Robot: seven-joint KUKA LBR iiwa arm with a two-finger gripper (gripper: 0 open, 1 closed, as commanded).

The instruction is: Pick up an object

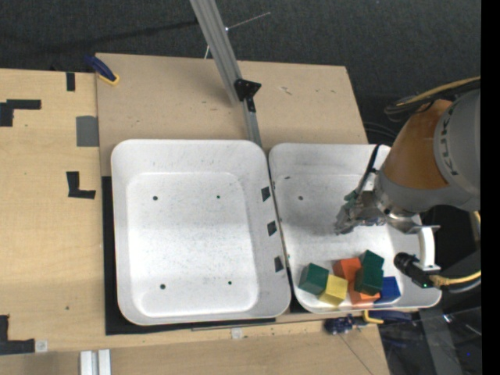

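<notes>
Blocks (350, 280) are seen heaped in the right bin (312, 162), just below the pincer (349, 217) and slightly to its right. Whether the pincer is apart or together cannot be told; nothing is seen held; a short descent toward the heap is judged necessary.

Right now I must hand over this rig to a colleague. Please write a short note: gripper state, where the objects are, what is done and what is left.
Gripper: low over the right bin, above its bare floor; nothing seen between its fingers, open or shut unclear.
Objects: all clustered at the right bin's near edge: green block, yellow block, orange blocks, dark green block, blue block.
Left bin: next to it, sharing the middle edge.
Done: no pick yet.
Left: move the gripper toward the cluster, grasp one block, lift it.
</notes>
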